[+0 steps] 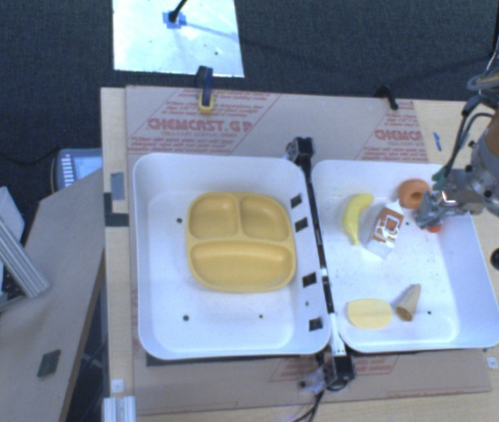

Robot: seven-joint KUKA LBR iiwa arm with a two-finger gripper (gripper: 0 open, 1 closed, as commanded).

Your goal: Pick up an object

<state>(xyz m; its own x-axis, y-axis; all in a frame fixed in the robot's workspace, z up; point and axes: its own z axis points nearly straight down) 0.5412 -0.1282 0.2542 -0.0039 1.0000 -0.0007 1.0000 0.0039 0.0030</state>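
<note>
Gripper (431, 211) low over right bin (487, 310), beside orange doughnut (413, 192) at far right; jaw state impossible to tell; banana (356, 217), packet (386, 229) left of it; yellow tray (238, 240) in left bin (157, 262)

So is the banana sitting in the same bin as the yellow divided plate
No, the banana lies in the right bin, while the yellow divided plate sits in the left bin.
</note>
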